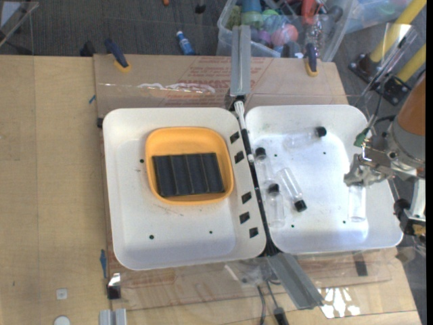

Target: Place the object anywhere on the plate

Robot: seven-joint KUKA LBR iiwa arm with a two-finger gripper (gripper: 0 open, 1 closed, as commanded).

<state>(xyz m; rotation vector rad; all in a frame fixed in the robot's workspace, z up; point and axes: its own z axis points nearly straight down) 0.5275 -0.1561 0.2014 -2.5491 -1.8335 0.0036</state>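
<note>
While the claw (356, 176) hangs over the right bin's (338, 232) far edge, I cannot tell how it's set. Clear tubes with black caps (292, 189) lie just left of it; the orange plate (189, 139) sits well left.

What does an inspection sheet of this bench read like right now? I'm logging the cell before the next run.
Surface: wooden bench bearing two white bins, left bin and right bin, side by side.
Job's things: orange plate in the left bin, with a dark ribbed block lying on it; clear tubes with black caps lie in the right bin.
Clutter: clips at the bench's far edge.
Grippers: gripper over the right bin's right side; its grip cannot be judged.
Cables: cables under the near edge.
Surroundings: a clear box of colourful toys on the floor behind.
</note>
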